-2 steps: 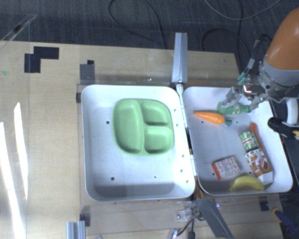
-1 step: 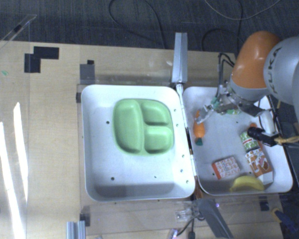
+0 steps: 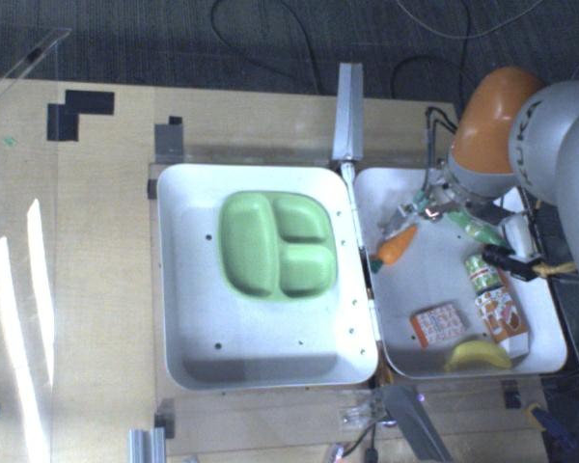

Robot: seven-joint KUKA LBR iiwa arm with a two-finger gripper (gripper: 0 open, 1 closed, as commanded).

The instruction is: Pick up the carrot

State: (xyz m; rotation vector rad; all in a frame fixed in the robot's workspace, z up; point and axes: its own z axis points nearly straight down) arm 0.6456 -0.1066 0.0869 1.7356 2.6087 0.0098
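Carrot (image 3: 397,247) sits low in the right bin (image 3: 550,355), tucked close to the divider wall on its left side, tip pointing down and left, and it looks to be resting on the bin floor. So the pick is not done yet, as far as this view shows.

Pincer (image 3: 427,206) hangs just above and to the right of the carrot's upper end, right at it or very nearly. Whether it is spread or clamped I cannot tell from here; the arm's bulk and some green and white clutter crowd that spot. My read: we are at the approach or closing stage, with the grasp and the lift both left to do.

Shapes and surfaces now. The carrot is a short orange taper, smooth and matte, rounded enough to roll or slip under a squeeze. Both bins are white, shallow, glossy hard plastic with rounded corners. The left bin (image 3: 188,355) holds a pale green tray (image 3: 275,242) with three moulded compartments, soft-edged and satiny.

Around the carrot in the right bin: a small printed can (image 3: 482,273) lying on its side, a flat brown packet (image 3: 502,316), a red-and-white printed box (image 3: 437,325), and a curved yellow banana (image 3: 479,357) by the near wall. The desk (image 3: 77,258) beneath is pale wood grain.
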